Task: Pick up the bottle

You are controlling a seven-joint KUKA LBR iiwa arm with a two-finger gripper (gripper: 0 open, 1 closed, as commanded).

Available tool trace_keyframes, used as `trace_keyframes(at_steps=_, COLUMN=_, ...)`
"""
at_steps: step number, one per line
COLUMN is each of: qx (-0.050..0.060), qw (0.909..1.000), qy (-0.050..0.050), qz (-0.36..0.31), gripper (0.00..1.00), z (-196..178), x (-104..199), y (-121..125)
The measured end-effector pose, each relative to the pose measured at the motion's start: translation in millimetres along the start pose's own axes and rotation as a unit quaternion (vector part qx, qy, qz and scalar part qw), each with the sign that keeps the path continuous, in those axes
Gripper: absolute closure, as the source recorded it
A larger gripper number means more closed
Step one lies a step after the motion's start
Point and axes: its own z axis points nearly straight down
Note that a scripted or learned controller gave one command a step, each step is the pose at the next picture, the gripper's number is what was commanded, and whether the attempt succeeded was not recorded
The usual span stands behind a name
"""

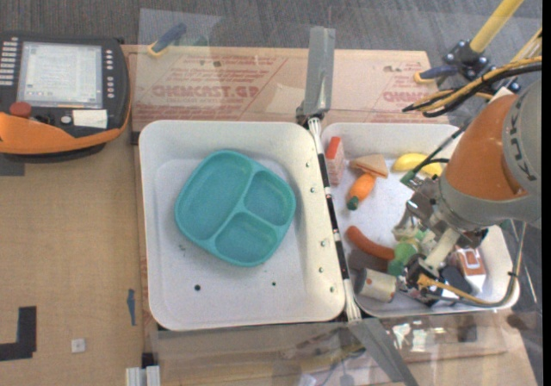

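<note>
Starting at the left, the left bin [159, 221] holds just a teal plate [236, 207], so nothing there concerns me. Just past the wall between the bins, in the far left corner of the right bin [508, 289], I see a small orange-red piece with a pale top lying against the wall. I take it for the bottle [334, 154], though it is too small to be sure. A carrot [362, 189] and a bread slice [370, 166] lie just beside it, and a sausage [370, 244] sits nearer the front.

Further right, the gripper [430, 259] hangs low over a clutter of toys at the bin's front. Among those pieces I cannot tell whether it is spread or closed, and I see nothing clearly held in it.

So the bottle lies well apart from the gripper, up and to the left, with the carrot and sausage between them. My judgement is to lift clear of the clutter first, travel to that corner, then come down aligned across the bottle's narrow width. The wall leaves little room on that side, so one side may need to slip between bottle and wall.
</note>
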Motion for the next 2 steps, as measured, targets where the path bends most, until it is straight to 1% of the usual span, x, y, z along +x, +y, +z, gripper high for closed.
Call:
trace_keyframes(at_steps=1, qx=-0.005, qw=0.9947, qy=0.018, qz=0.101, gripper=1.00, z=18, x=-11, y=47)
trace_keyframes(at_steps=2, qx=0.002, qw=0.9942, qy=0.000, qz=0.107, gripper=0.00, z=40, x=-26, y=42)
